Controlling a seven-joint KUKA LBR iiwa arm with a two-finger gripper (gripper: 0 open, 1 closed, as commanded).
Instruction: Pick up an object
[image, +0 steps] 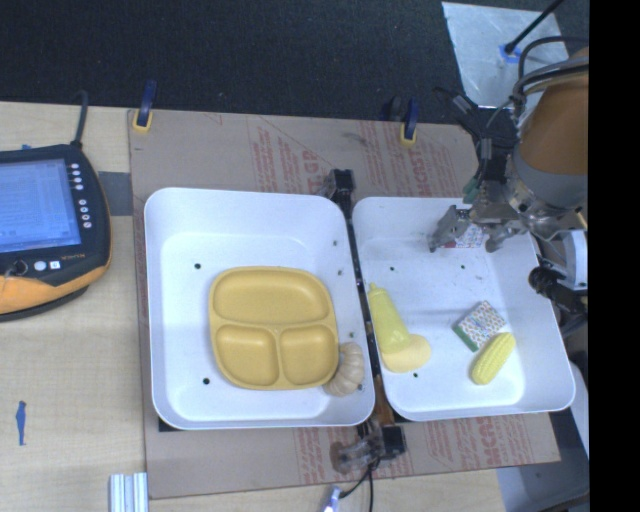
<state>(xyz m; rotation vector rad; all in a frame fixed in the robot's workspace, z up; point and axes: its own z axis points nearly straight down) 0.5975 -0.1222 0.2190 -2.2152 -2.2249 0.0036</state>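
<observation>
cardboard sheet (250, 140) under both bins, black floor behind; tool (468, 232) grip state unclear.

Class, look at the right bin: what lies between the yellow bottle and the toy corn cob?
In the camera view, only bare white bin floor lies between the yellow bottle and the corn cob. The small patterned block sits just above that stretch.

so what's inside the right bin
In the right bin: a yellow squeeze bottle along its left wall, a corn cob, and a small patterned block touching the cob. The gripper covers part of the bin's far floor.
</observation>
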